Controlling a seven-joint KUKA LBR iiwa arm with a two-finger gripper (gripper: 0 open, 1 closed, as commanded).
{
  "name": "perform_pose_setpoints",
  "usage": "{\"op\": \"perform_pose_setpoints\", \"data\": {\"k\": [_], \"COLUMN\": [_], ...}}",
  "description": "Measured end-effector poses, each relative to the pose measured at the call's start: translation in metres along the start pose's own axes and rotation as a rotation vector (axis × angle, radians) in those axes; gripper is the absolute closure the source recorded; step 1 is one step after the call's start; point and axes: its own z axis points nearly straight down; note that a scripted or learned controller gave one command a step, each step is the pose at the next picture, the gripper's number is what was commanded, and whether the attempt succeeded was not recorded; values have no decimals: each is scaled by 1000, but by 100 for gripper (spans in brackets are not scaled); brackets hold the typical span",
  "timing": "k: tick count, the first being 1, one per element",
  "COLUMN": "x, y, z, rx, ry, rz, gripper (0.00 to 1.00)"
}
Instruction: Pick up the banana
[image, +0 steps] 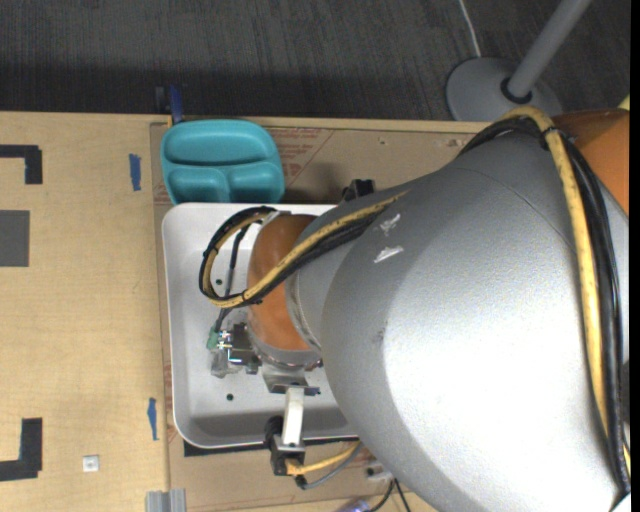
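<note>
We note the arm (470, 310) hiding most of the white bin (185, 300); gripper state cannot be told, no legible writing.

Banana: location cannot be determined from where I stand. The grey arm (480, 330) lies over most of the white bin (190, 300), covering its centre and right portion, so anything lying there is hidden. The bare strip of bin floor along the left wall carries no yellow fruit shape. The thin yellow curved item at the bin's lower rim (330, 462) reads as a sheathed cable with a dark end fitting, not a banana.
</note>
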Motion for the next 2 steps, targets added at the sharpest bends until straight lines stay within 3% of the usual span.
{"op": "perform_pose_setpoints", "data": {"k": [1, 2], "x": [1, 1], "y": [1, 2], "z": [-10, -2], "rx": [-2, -7], "ry": [1, 4], "rz": [-2, 408], "gripper": [100, 100]}}
